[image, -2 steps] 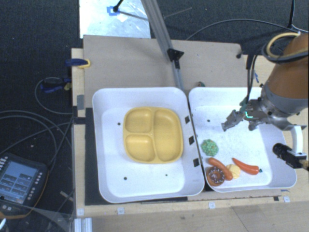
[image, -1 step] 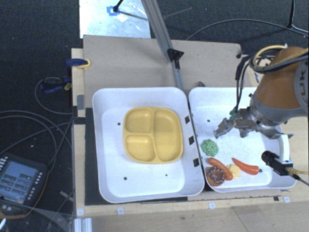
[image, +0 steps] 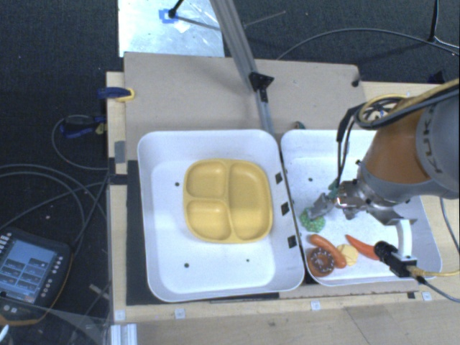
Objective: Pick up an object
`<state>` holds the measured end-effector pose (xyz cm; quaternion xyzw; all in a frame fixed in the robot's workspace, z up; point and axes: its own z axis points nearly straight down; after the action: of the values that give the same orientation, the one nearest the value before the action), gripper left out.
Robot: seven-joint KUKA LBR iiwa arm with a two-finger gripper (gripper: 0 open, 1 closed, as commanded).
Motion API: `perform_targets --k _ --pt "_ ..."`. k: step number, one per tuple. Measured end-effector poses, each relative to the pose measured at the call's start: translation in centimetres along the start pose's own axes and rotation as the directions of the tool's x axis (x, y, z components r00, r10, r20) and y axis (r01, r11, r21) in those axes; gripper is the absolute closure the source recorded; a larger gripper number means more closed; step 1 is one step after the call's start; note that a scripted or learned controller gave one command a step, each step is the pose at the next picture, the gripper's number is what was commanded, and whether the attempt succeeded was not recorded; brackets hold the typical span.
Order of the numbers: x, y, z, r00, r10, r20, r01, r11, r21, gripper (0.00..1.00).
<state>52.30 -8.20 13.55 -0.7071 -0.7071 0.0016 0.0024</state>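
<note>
- Lying in the right bin (image: 302, 157), a green leafy toy vegetable (image: 313, 220) sits near its left wall, dark green and ruffled.
- Hovering just right of it, the gripper (image: 338, 200) hangs low over the bin floor; whether it is spread or closed cannot be told, and nothing is visibly held.
- Nearer the front edge lie a red sausage (image: 325, 246), a brown doughnut-like piece (image: 320, 262), a small yellow piece (image: 349, 253) and an orange carrot (image: 361, 246), clustered close together.
- The left bin (image: 165, 264) holds a yellow divided plate (image: 228, 199) with three compartments, roughly central.
- Both bins touch along their shared edge on the bench (image: 187, 92).
</note>
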Motion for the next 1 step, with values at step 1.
perform_targets --k 1 --pt "0.01 -0.01 4.74 1.000 0.000 0.000 0.000 1.000 -0.003 0.00"
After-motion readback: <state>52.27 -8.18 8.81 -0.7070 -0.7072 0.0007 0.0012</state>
